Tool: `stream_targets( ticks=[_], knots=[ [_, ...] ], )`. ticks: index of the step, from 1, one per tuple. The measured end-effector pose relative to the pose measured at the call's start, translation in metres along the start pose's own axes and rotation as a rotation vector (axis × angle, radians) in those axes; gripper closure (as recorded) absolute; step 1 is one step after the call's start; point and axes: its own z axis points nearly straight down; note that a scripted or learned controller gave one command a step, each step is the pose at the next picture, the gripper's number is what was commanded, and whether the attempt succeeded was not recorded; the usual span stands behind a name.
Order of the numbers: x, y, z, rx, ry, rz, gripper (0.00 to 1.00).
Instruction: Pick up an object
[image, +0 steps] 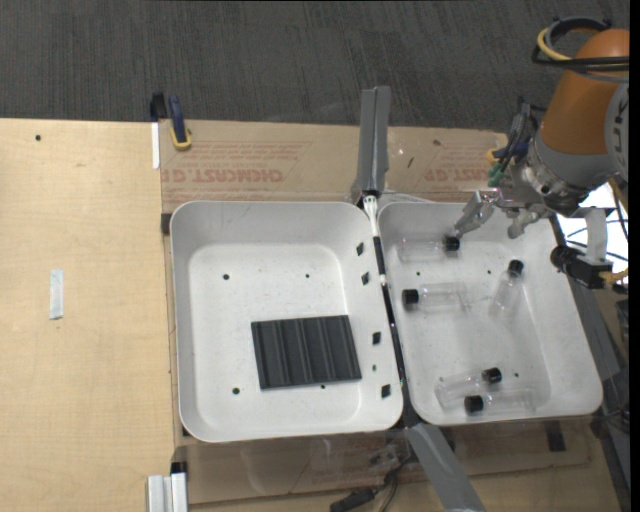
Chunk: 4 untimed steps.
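On the left side of the bench I see bare wood with a small pale strip (56, 295) lying alone on it. Next comes the left bin (200, 225), and on its floor lies a dark ribbed mat (305, 351), flat and a little turned. I judge this one is hard to pinch because it lies so flat.

Going further right, a grey divider post (374, 140) stands between the two bins. The right bin (570, 330) holds several clear plastic vials with black caps: one (433, 296) near the left wall, one (508, 284) more to the middle, tilted, and two (478, 392) close together near the front edge. A black cap (452, 242) also sits near the back wall.

Over the back right corner of this bin hangs the gripper (500, 212), with the orange band (585, 95) above it. Its two fingers look spread apart, and I see nothing between them. One fingertip is near the back cap, but I cannot tell if it touches.

So I judge the task is at its beginning: no object is lifted yet, all vials rest on the bin floor. Descent, closing and lifting are all left to do.
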Motion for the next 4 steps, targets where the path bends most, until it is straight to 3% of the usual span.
stream_targets(
  ticks=[1, 2, 3, 4],
  knots=[
    [0.016, 0.009, 0.112, -0.001, 0.000, 0.010, 0.00],
    [-0.060, 0.021, 0.115, 0.011, 0.001, -0.012, 0.00],
    [-0.061, 0.021, 0.106, 0.013, 0.000, -0.013, 1.00],
    [-0.060, 0.021, 0.106, 0.013, 0.000, -0.013, 0.00]
  ],
)
